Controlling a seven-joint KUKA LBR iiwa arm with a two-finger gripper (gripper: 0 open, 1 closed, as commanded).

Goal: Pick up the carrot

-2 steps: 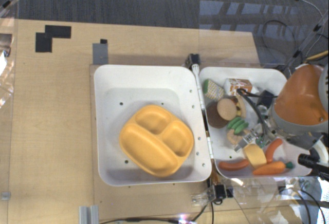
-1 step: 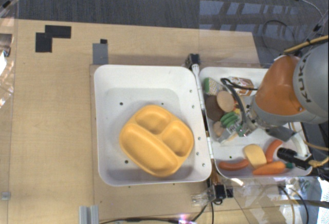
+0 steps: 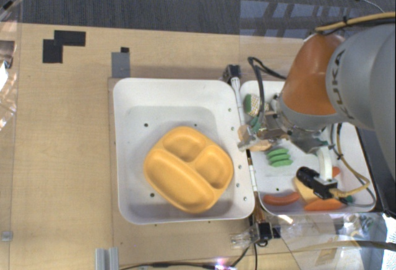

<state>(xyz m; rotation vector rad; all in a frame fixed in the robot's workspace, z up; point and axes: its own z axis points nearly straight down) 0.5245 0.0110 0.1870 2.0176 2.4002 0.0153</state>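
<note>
The carrot (image 3: 322,205) is an orange piece lying at the front of the right bin (image 3: 362,157), near its front rim. My gripper (image 3: 252,135) is low over the left edge of that bin, beside the wall between the two bins. It is well to the left of the carrot and further back, with nothing visibly in it. The arm's grey and orange wrist hides the middle and back of the right bin.
A yellow divided plate (image 3: 188,167) lies in the left bin (image 3: 133,139). The right bin also holds a green ridged piece (image 3: 279,157), a red sausage-like piece (image 3: 281,199), a tan piece (image 3: 302,187) and a green item (image 3: 252,103) at the back.
</note>
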